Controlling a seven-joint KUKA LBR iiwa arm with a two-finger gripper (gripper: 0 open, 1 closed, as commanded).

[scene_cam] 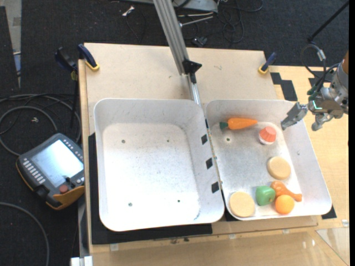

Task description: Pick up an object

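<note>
The right white bin [239, 156] holds several toy foods. An orange carrot [242, 123] with a green top lies at its far side, and a small red and white piece [268, 134] sits just right of it. A tan round piece [279, 168] rests further forward. Along the front edge lie a tan disc [242, 204], a green pepper [265, 194], an orange fruit [284, 204] and an orange stalked piece [288, 191]. My gripper [305, 119] hovers over the bin's far right rim, open, with nothing between its fingers [292, 117].
The left white bin [150, 165] sits beside the right one, with black clips on the shared wall. A slanted metal pole [173, 29] rises behind the bins. Clamps mark the bench's far corners. A teach pendant [52, 170] lies on the floor at left.
</note>
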